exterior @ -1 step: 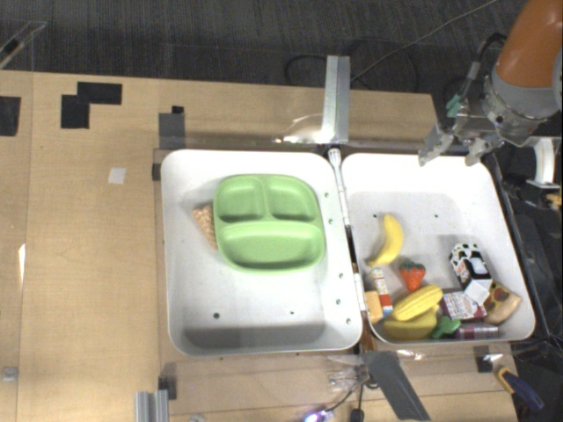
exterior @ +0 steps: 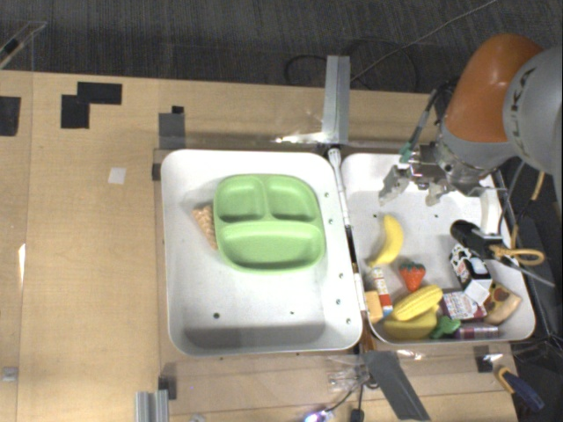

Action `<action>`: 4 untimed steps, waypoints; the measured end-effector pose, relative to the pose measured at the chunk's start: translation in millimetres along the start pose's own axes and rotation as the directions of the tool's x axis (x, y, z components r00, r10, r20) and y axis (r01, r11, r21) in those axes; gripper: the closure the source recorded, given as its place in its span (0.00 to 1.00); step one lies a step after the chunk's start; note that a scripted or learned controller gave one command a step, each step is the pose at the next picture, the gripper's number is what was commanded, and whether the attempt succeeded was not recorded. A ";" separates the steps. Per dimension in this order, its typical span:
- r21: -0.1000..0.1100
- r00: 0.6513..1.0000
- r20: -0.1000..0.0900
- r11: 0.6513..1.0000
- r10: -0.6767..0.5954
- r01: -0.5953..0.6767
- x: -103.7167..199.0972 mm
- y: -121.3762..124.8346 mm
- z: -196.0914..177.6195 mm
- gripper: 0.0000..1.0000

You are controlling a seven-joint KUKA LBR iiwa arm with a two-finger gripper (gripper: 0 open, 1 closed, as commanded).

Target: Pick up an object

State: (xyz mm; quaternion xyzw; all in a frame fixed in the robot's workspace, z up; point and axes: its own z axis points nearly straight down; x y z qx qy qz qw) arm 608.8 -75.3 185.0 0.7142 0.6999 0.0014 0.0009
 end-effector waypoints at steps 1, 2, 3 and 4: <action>-0.003 0.999 0.000 0.999 -0.038 0.038 -13.4 -15.9 89.3 0.00; -0.008 0.999 -0.001 0.999 -0.037 0.037 -12.3 -14.1 77.7 1.00; -0.012 0.998 0.002 0.998 0.056 -0.056 -56.9 4.0 94.4 1.00; -0.003 0.999 0.001 0.999 -0.033 0.033 -9.7 -12.8 -25.1 1.00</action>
